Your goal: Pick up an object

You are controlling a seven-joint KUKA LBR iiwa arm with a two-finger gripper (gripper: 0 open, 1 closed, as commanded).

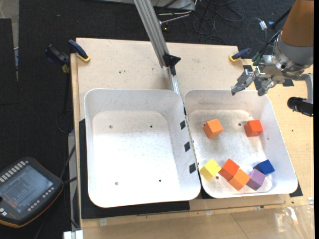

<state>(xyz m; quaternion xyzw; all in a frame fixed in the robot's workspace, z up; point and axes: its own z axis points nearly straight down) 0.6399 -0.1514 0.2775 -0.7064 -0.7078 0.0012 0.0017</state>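
Hovering with fingers spread and empty, the gripper hangs above the red cube.

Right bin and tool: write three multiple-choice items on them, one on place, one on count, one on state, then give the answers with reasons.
1. Where is the tool?
A. Low among the blocks
B. Above the right bin's far edge
C. Over the left bin

2. How many blocks lie in the right bin?
A. Four
B. Nine
C. Seven

3. What does the tool hold?
A. The yellow block
B. Nothing
C. The purple block

Answers: 1 B, it hangs by the far rim. 2 C, two stand apart, five cluster at the near wall. 3 B, the yellow block and purple block lie in the bin, and nothing sits between its fingers.
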